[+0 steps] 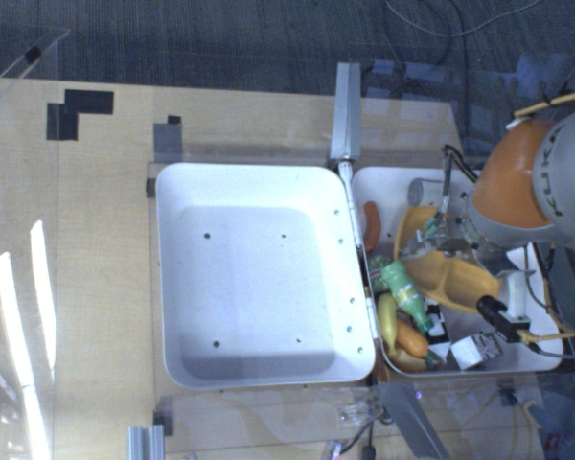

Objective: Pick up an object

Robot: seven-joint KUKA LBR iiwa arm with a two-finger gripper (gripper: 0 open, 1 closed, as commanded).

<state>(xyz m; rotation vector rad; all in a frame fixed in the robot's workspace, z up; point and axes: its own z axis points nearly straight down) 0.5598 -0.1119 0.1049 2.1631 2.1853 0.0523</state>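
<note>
Crowded right bin (556, 357): hot dog (371, 224), banana (387, 320), green bottle (404, 290), carrot (411, 339), all touching or overlapping. Arm (532, 185) low over pile, gripper (439, 226) among toys; cannot tell how its grasp stands. Risk: snagging neighbours, slipping off a curved toy. Pale wood table (77, 257); dark carpet (220, 17) beyond.

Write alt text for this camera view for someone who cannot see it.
A grey robot arm with an orange band reaches from the right over the right white bin, which holds a jumble of toy food including a banana, a green bottle and a red sausage. The left white bin sits beside it on a wooden bench.
</note>
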